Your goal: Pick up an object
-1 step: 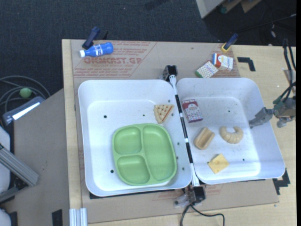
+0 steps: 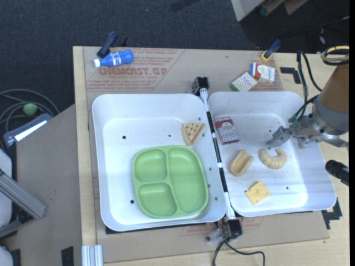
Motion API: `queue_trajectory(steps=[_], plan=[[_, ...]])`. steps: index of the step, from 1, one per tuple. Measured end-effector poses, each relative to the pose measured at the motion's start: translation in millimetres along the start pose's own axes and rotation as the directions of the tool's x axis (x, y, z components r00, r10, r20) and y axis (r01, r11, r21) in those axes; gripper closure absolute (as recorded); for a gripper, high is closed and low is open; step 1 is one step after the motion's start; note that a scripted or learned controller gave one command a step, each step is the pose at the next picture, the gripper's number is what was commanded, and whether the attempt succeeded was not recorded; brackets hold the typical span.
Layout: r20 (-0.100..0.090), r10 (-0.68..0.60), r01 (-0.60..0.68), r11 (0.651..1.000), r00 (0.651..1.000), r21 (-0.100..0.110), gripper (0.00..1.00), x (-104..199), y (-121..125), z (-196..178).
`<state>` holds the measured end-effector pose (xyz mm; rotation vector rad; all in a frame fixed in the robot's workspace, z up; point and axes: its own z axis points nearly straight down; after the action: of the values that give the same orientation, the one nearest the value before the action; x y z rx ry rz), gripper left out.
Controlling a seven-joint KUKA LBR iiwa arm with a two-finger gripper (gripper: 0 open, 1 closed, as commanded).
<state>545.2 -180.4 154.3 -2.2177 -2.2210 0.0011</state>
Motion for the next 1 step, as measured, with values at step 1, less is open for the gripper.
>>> queue_trajectory(steps=[1], plan=[[0.0,0.0,0.0,1.0,1.0,-0.001,0.0,59.7,35.5,43.5]])
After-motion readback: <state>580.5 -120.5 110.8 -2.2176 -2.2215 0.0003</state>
